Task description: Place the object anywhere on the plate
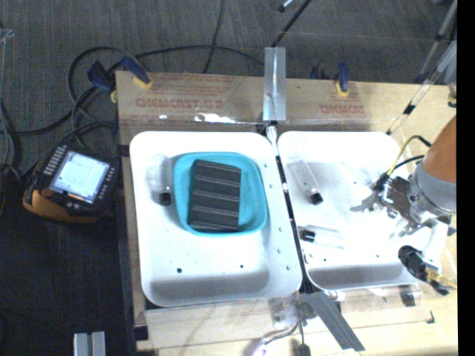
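Dark ribbed rectangular block [216,194]: lies centred on turquoise plastic plate [254,199], left white bin [208,284], as required. Two-finger gripper [380,199]: right bin [349,277], grip state indeterminable.

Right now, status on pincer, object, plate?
Pincer over right bin, nothing seen held. Dark ridged block lies on blue plate, left bin. Small clear items lie loose nearby.

A dark ribbed block [216,193] lies on the blue plate [254,199] in the left bin [208,277].
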You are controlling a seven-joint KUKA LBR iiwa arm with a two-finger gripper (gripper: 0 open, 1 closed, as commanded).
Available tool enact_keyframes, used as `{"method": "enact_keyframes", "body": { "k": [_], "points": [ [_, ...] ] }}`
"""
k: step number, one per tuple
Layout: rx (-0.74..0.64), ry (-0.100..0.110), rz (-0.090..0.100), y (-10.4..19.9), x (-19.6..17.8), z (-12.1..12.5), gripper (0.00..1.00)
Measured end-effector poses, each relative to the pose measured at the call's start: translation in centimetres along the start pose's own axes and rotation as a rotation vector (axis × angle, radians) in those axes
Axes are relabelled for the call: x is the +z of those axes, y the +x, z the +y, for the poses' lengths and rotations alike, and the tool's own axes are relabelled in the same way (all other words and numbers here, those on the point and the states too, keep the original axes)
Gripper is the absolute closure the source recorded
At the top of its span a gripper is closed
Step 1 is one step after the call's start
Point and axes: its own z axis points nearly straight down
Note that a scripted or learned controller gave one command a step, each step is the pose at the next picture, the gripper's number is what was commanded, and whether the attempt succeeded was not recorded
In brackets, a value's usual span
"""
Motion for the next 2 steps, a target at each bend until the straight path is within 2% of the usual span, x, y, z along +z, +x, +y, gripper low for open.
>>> {"method": "enact_keyframes", "body": {
  "k": [1,2],
  "points": [
    [0.349,0.000,-0.001,2.2,7.9,-1.2,0.00],
    [0.119,-0.002,-0.002,0.6,-2.6,-0.3,0.00]
  ]
}}
